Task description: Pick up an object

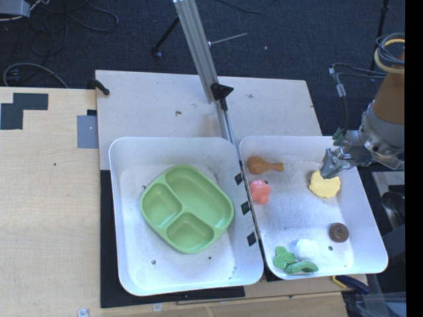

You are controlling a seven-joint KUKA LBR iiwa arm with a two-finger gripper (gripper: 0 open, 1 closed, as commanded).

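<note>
We saw the gripper (330, 165) low over the right bin (370, 256), its tip right at the upper-left edge of a flat yellow piece (325, 186), prob. a toy food item. That yellow piece lay near the bin's right wall, approx. mid-depth. Whether the jaws were released or clenched we could not tell; the tip was too small and dark against the piece. Nothing showed between them.

Other items in the same bin: a brown drumstick toy (264, 166) and a pink toy (260, 191) by the divider side, a small brown round thing (339, 232) toward the near-right, and a green toy (291, 261) beside a white lump (307, 247) at the near edge. The left bin (125, 256) carried a green divided tray (187, 207).

Risks, as we judged them:
- The piece looked thin and lay flat, so the jaws could close above it and come up w/ nothing.
- The tip sat at the piece's edge, not its middle; an off-centre pinch could tilt it or let it slip out on lift.
- The piece was near the wall, so a push rather than a grip could shove it vs. the rim and jam it there.
</note>
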